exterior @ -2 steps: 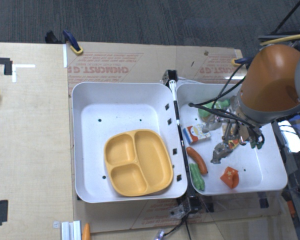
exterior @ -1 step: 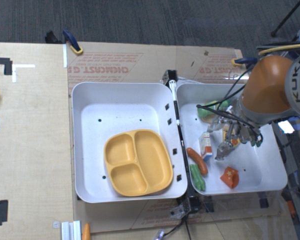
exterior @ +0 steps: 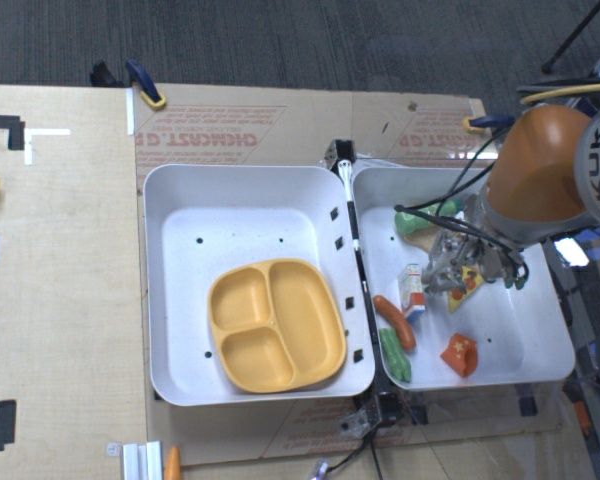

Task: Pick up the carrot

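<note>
Orange carrot (exterior: pixel 394 322): one, beside one green vegetable (exterior: pixel 394 356); fingers (exterior: pixel 450 280) hover apart, state unclear.

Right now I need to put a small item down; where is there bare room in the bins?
The left bin is free behind the yellow divided plate. The right bin is crowded: carrot, green vegetable, red piece, arm overhead.

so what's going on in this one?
The arm reaches in from the right, and its gripper hangs over the right bin, above a jumble of small items. The carrot lies near that bin's left wall, beside a green vegetable, and nothing touches it. A red piece sits nearby. The left bin holds a yellow divided plate.
</note>
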Available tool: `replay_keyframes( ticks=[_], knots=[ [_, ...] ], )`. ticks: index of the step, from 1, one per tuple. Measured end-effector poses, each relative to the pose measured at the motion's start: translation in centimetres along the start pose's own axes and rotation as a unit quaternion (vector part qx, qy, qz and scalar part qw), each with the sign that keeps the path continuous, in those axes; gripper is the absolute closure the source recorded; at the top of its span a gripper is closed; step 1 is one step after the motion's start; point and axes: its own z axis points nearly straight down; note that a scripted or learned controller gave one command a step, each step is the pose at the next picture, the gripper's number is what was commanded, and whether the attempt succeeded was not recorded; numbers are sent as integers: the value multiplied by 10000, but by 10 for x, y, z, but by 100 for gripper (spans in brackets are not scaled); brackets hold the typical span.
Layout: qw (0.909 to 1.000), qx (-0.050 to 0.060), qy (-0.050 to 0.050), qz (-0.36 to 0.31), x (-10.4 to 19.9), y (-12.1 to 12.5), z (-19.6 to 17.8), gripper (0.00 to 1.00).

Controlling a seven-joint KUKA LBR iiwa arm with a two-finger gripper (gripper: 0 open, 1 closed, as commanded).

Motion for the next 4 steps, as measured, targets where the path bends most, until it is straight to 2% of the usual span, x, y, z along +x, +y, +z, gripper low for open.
replay_keyframes(
  ticks=[1, 2, 3, 4],
  knots=[
    [10000, -3, 0, -1, 0, 0, 0, 0],
    [9788, -3, 25, 2047, -21, -14, 11, 0],
    [9746, 11, 11, 2241, 12, 25, 10, 0],
    [9899, -11, 16, 1416, 80, 154, -89, 0]
  ],
)
